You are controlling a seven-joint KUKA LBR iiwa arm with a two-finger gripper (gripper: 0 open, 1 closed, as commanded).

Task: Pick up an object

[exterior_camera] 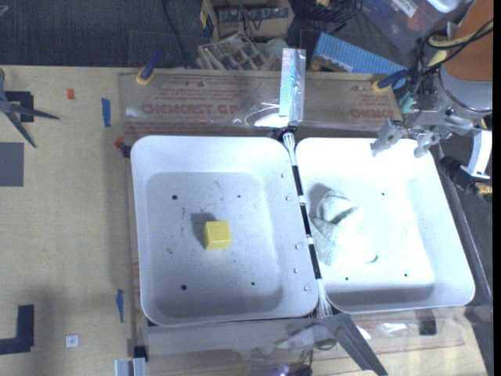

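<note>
Hovering over the far right corner of the right bin (pixel 450 210), the hand (pixel 404 141) hangs from the grey arm (pixel 470 84) that comes in from the right side of the camera view. Its two metal fingers (pixel 385 140) are spread apart, pointing down, with nothing between them. An orange band (pixel 479 41) sits on the arm above the wrist, and dark cables loop beside it.

Two shallow white bins stand side by side on the bench (pixel 63 233), touching along their inner edges. In the left bin (pixel 156 163) a small yellow block (pixel 218 235) lies near the middle of the floor, casting a short shadow to its left, well apart from the hand. Dark specks are scattered over that bin's floor around the block.

In the right bin a pale, crumpled, see-through object (pixel 337 210) lies near the left wall, just beside the seam between the bins; what it is cannot be told. It is closer to the hand than the yellow block but is apart from it.

Behind the bins a clear sheet with red lettering (pixel 196 104) lies across the bench, and a shiny upright strip (pixel 293 84) stands at the far end of the seam. Blue tape marks (pixel 106 112) dot the bench's left part.
</note>
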